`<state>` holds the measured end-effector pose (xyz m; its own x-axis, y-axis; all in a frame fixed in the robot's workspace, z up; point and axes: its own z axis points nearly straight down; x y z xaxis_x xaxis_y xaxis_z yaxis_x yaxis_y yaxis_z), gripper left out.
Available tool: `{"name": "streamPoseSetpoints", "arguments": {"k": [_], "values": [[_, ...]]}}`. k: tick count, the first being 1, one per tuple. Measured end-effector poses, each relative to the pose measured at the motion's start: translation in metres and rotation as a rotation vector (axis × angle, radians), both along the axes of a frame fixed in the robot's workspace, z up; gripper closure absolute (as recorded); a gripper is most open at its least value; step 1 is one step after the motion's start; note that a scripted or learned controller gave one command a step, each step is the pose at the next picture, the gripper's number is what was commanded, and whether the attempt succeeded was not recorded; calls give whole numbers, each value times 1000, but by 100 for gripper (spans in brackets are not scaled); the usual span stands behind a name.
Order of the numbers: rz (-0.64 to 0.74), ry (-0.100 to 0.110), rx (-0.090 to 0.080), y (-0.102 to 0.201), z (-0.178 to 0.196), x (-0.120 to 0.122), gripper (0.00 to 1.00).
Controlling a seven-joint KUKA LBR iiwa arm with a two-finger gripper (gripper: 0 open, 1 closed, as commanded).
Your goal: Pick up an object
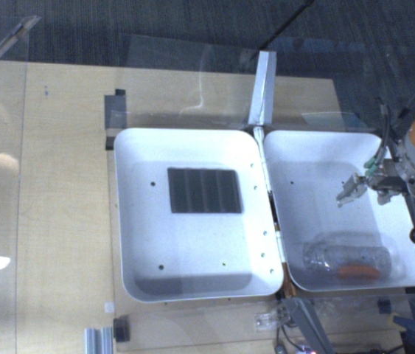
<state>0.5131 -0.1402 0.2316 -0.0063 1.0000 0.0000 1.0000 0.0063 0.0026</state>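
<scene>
Clear plastic bottle (pixel 347 259) lying on its side along the near edge of the right bin (pixel 318 153), toward the near right corner, with something orange showing at its lower side (label or contents, too blurry to call). Probably light and thin-walled, so likely to dent under a hard squeeze and roll away if nudged off-centre. Slick plastic too. Best bet: come straight down across the middle of the barrel, fingers spanning the narrow way, not the long way. Bit close to the bin wall though, so not much room on the near side.

Left bin (pixel 137 190) beside it, carrying just a dark ribbed rectangular pad (pixel 204 191) lying flat around the middle.

Gripper (pixel 356 188) hanging over the right bin's right half, closer to the far edge, well apart from the bottle, nothing between the fingers. Open or closed? Can't tell, too small and blurry.
</scene>
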Motion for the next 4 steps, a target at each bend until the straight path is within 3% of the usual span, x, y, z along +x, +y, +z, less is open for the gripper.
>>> {"name": "streamPoseSetpoints", "arguments": {"k": [1,2,3,4], "values": [[251,-4,-1,64,-44,-2,0],[397,-14,-6,48,-141,-19,0],[39,-12,0,47,-141,1,0],[64,-13,-2,47,-142,62,0]]}}
